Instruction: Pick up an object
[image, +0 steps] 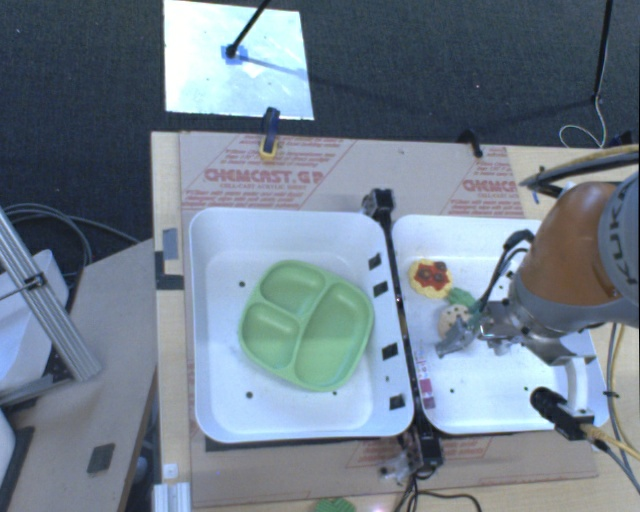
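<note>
Orange-banded grey arm (585, 265) overhangs the scene. Leftward, a green divided plastic plate (306, 324) fills its bin. Rightward, the gripper (455, 338) meets a small tan object (452, 318); grip unclear. Centre before closing.

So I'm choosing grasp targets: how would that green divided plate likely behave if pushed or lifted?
The green divided plate looks like rigid moulded plastic, so probably stiff and light. Lying flat in the left bin, it would likely slide, not roll. Its low rim may be hard to pinch.
</note>
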